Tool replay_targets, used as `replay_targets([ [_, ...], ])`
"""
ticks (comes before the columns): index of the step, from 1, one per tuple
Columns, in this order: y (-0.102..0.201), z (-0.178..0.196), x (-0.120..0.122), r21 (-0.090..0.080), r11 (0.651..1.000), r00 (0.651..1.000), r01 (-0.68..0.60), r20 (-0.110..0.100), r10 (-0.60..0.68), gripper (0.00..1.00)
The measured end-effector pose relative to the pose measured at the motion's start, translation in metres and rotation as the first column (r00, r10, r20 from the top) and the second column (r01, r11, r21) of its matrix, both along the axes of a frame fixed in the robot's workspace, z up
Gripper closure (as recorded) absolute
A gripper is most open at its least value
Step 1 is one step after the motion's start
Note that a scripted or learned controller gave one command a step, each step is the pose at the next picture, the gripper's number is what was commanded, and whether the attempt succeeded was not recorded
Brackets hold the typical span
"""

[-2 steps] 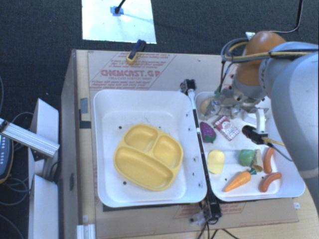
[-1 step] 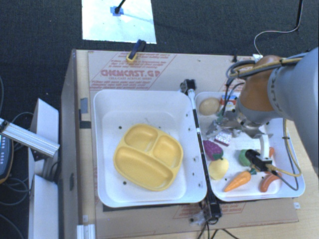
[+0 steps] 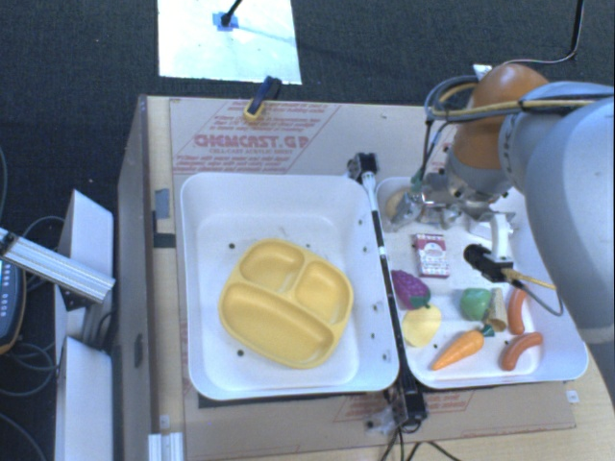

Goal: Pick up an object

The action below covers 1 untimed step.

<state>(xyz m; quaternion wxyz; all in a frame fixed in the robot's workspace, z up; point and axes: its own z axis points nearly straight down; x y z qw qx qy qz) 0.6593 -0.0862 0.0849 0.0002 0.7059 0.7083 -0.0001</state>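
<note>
My tool (image 3: 430,203) hangs low at the far end of the right bin (image 3: 573,357); I cannot tell its state. I judge this as the approach step. The red-and-white box (image 3: 431,254) lies just beside it; next I must centre over it.

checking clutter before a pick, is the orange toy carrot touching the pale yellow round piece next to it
Apart. The camera view shows a strip of white bin floor between the orange toy carrot and the pale yellow round piece.
</note>
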Motion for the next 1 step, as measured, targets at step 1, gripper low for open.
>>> replay_targets([
  [1, -0.0053, -0.0003, -0.0281, 0.0, 1.0, 1.0, 0.002, 0.001, -0.002, 0.0],
])
